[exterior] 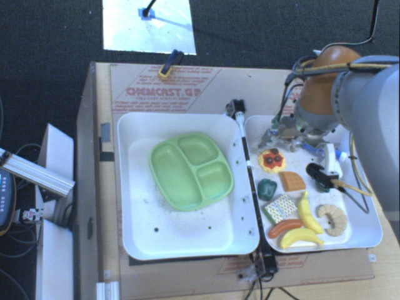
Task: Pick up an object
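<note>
Your gripper sits low in the right bin, above the pizza toy; finger state cannot be told. Bananas lie nearer front. Green tray occupies the left bin.

Bench — two bins side by side, touching along a central divider.

Left bin: one sectioned plate, lying at the middle, toward the far side.

Right bin: arm over the far end, reaching in from the right, gripper low above the far left corner. Below the gripper, a round toy; nearer, a cracker, with a dark lump to its left. Nearer still — a patterned block, a sausage, two bananas at the near edge, a croissant to their right.
</note>
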You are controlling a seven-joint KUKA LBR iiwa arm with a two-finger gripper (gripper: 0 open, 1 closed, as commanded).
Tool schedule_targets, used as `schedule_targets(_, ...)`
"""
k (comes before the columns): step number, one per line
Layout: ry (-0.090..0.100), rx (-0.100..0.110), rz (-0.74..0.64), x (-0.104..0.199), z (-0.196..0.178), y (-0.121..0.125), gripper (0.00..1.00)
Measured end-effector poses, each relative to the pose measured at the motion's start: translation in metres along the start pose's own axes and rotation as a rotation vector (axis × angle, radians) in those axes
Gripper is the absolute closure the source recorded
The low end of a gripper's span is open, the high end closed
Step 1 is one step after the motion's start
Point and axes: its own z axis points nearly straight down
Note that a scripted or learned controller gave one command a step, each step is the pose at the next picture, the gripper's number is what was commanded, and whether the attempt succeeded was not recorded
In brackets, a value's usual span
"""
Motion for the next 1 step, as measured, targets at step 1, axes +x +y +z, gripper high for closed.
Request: schedule_targets(1, 0.0, -0.003, -0.002, -0.0001, -0.0112, 0.001, 1.0)
